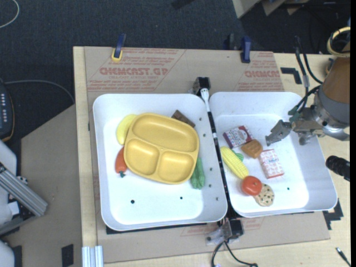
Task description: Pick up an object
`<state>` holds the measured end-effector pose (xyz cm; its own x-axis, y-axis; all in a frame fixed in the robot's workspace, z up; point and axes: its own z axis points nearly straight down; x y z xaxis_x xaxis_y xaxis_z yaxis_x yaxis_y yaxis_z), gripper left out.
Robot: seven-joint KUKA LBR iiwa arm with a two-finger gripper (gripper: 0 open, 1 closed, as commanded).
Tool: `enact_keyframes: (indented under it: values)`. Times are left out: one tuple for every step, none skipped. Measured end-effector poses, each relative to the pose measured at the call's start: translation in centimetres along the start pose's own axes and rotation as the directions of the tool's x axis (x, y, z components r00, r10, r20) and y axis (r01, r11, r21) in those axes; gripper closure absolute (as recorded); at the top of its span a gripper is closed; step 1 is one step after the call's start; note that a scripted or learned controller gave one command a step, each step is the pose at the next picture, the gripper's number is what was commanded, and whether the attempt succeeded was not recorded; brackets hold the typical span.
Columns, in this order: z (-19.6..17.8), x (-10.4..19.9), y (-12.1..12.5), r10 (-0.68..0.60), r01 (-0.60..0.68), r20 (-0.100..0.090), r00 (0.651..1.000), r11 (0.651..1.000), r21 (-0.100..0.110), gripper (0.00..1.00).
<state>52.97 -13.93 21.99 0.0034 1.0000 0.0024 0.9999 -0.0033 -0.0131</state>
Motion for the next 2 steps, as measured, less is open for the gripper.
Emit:
enact_keyframes:
  values:
    - [-0.7,0.0,0.3,-0.003,0.004,0.003,1.000,1.000,-0.014,0.00]
    - [5.6,0.1,0.7,-0.003,0.003,0.000,1.000,1.000,-0.006,0.00]
